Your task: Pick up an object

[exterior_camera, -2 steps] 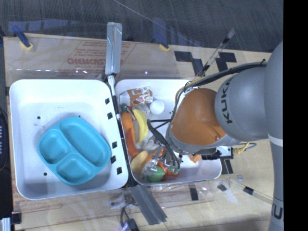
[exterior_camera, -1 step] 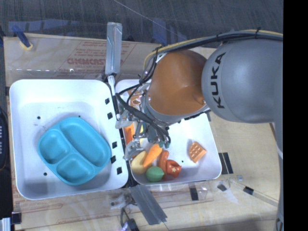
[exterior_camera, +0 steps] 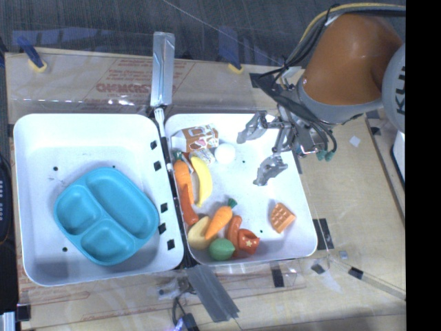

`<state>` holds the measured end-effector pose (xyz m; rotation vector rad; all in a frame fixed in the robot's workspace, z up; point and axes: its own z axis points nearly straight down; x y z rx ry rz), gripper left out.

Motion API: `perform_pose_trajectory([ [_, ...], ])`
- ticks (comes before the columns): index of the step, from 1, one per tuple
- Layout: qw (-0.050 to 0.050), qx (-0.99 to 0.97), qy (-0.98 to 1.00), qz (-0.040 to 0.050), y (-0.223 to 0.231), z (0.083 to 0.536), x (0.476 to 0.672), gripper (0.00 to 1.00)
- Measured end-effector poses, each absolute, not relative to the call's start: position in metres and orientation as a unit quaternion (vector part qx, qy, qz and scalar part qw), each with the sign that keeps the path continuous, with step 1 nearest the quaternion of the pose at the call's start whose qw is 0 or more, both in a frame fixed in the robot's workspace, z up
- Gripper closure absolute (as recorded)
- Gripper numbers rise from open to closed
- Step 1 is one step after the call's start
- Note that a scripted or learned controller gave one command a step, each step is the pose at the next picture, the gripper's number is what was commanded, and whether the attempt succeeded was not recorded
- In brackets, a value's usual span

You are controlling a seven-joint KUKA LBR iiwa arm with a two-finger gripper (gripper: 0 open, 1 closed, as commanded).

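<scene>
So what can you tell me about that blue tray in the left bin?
The blue tray looks like smooth plastic, with rounded corners and three hollows: one long, two smaller. It lies flat, turned at an angle, on the floor of the left bin, toward the near side, with nothing in it. The gripper is apart from it, over the other bin.

The table (exterior_camera: 358,205) has a pale wooden top, and a clear plastic sheet (exterior_camera: 89,74) with faded red printing lies over its part towards 11 o'clock. Small pieces of dark tape (exterior_camera: 322,233) hold things down near the edges, and a grey strip (exterior_camera: 162,67) stands at 12 o'clock. Beyond the table, along the top, the floor (exterior_camera: 83,5) is a dark, ribbed carpet. The light is even and soft, with weak shadows.
</scene>
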<state>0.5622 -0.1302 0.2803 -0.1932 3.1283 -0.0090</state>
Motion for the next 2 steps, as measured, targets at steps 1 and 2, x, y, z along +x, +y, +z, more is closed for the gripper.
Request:
perform_pose_trajectory([
  [1, -0.003, -0.113, 0.994, 0.0017, -0.076, 0.189, 0.514, 0.0],
  [2, 0.004, -0.163, 0.987, -0.0004, -0.01, 0.26, 0.52, 0.0],
])
